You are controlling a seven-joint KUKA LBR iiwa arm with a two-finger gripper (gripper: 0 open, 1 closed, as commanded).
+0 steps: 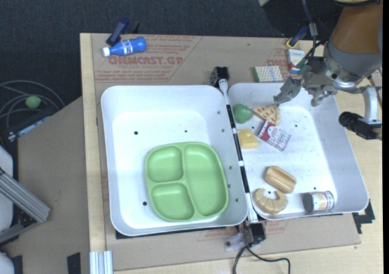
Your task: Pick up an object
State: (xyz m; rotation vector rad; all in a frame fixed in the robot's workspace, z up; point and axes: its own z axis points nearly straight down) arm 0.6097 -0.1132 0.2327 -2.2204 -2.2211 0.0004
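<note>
My gripper [301,96] hangs over the far end of the right bin [340,145], fingers spread open with nothing between them. Its left finger [284,93] is just right of a tan waffle-like piece [267,113]. Beside that piece lies a green rounded object [242,112]. Nearer the front are a red-and-white packet [275,136], a yellow block [247,139], a bread roll [279,178], a croissant [270,201] and a small jar [318,201] lying on its side.
The left bin [121,121] holds a green divided plate [185,180]. A blue-and-white bottle [124,46] lies on the board behind the bins, and a small patterned card [269,73] sits behind the right bin. A black clamp [220,75] joins the bins at the back.
</note>
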